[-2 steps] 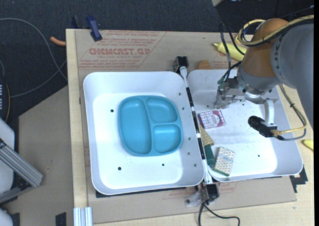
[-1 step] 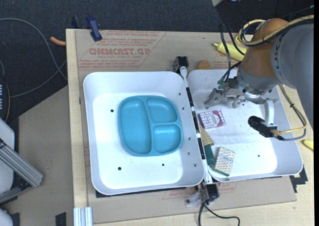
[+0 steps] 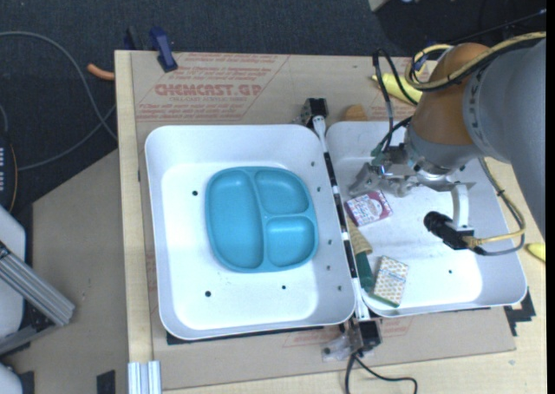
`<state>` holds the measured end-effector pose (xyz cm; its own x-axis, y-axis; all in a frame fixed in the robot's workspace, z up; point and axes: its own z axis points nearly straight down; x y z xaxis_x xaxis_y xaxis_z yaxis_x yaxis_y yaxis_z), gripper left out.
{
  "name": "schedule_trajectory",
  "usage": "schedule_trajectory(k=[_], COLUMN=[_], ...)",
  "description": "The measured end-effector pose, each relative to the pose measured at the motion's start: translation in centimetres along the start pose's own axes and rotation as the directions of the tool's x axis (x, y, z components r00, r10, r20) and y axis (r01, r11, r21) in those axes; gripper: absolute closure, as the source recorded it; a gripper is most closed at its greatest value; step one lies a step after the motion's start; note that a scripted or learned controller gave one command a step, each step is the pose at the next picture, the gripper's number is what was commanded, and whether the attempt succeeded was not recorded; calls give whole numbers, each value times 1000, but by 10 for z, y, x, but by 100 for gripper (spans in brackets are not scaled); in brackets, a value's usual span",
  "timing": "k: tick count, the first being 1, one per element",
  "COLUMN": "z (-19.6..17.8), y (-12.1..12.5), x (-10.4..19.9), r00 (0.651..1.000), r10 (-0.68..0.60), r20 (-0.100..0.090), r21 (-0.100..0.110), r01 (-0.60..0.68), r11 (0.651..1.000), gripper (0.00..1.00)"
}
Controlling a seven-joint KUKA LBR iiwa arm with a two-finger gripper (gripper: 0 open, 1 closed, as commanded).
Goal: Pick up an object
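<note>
My gripper (image 3: 375,177) hangs low over the back left part of the right bin (image 3: 486,284), open, with nothing between its fingers. Just below its tips lies a small pink and white packet (image 3: 367,207) on the bin floor. Nearer the front left corner rests a tan and green packet (image 3: 388,279). A slim green and brown item (image 3: 361,251) lies along the bin's left wall. The grey arm with its orange band (image 3: 447,93) comes in from the right and hides the back of this bin.
The left bin (image 3: 173,279) holds a blue divided plate (image 3: 260,217). A black plug (image 3: 444,229) on a yellow cable (image 3: 499,245) hangs over the middle of the right bin. A black clamp (image 3: 315,110) sits where the two bins meet at the back.
</note>
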<state>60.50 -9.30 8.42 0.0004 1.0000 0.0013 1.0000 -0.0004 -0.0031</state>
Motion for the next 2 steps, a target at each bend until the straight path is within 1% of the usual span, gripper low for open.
schedule_trajectory(k=[1, 2], z=[-1, -1], y=[62, 36], x=[-44, -19], r00=[1000, 1000], r10=[-1, -2], r20=[3, 0], r21=[-5, -2], r01=[1, 2], r11=[1000, 1000], gripper=[0, 0])
